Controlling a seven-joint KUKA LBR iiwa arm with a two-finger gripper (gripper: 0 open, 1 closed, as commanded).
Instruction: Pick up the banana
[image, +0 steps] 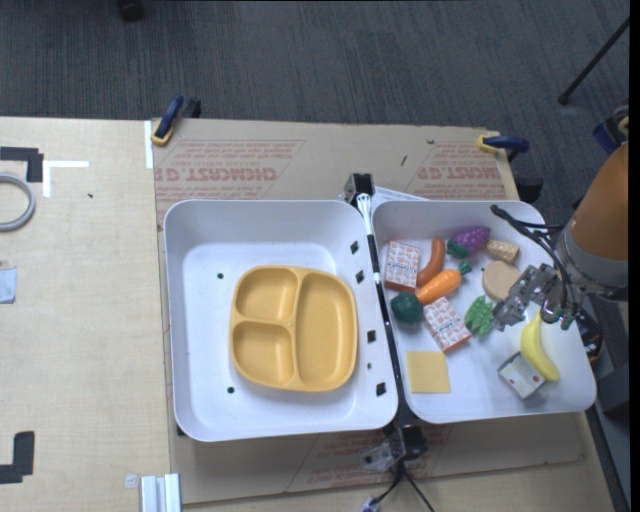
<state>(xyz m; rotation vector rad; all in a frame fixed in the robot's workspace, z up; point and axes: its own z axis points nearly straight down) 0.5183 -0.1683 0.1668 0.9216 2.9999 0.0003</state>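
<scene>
Gripper (528, 296) hangs low in the right bin (470, 402), just left of the banana (538, 350); can't tell how the jaws are set. Risk: closing here could catch the green vegetable (481, 316) instead, or nudge the fruit against the wall. Banana's yellow, curved, lying near the bin's right rim

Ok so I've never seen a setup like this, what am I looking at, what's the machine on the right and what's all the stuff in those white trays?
One camera looks down at a slant on a bench. The robot arm, grey and orange, reaches in from the right. Its claw hovers in the right bin, just above and left of the yellow banana; whether it grips anything can't be told. That bin also holds toy foods: a carrot, a sausage, purple grapes and a cheese slice. The left bin holds a yellow divided plate.
</scene>
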